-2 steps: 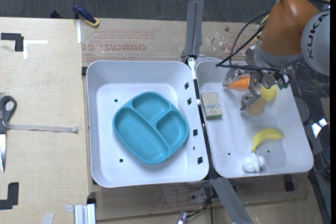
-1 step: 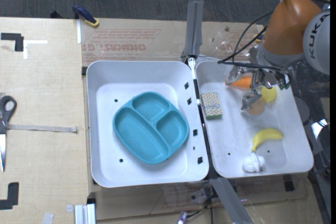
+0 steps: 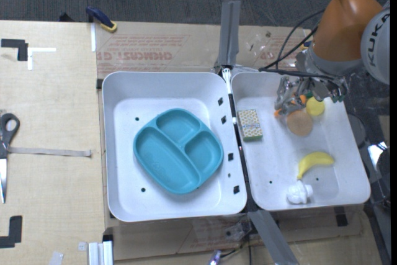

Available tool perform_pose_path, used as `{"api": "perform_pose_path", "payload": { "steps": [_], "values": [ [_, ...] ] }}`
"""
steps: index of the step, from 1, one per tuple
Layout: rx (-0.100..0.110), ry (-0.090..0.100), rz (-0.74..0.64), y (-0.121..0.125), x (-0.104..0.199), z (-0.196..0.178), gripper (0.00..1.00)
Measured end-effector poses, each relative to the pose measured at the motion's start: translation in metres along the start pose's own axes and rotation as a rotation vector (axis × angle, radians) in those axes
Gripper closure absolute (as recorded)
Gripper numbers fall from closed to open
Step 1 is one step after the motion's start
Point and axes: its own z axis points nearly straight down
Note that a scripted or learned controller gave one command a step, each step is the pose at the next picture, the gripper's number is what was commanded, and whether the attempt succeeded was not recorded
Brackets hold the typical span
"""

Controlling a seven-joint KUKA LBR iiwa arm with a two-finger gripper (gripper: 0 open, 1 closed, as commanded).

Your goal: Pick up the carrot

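bins [image 3: 167,87]: glossy white plastic | plate [image 3: 178,151]: smooth blue plastic | bench [image 3: 49,108]: matt wood

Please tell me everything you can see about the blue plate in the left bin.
The blue plate is a teal, rounded tray that looks like smooth plastic. Raised ridges divide it into three compartments: one large along its lower left side and two smaller toward the upper right. Nothing lies in any of them. It rests flat on the floor of the left bin, turned at an angle to the bin's sides, roughly in the middle and apart from every wall. Nothing else touches it.
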Motion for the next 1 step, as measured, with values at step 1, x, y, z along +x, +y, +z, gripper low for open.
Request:
{"api": "perform_pose_path", "payload": {
  "steps": [1],
  "values": [
    [-0.005,0.007,-0.427,-0.0368,0.0139,-0.0762,1.00]
  ]
}}
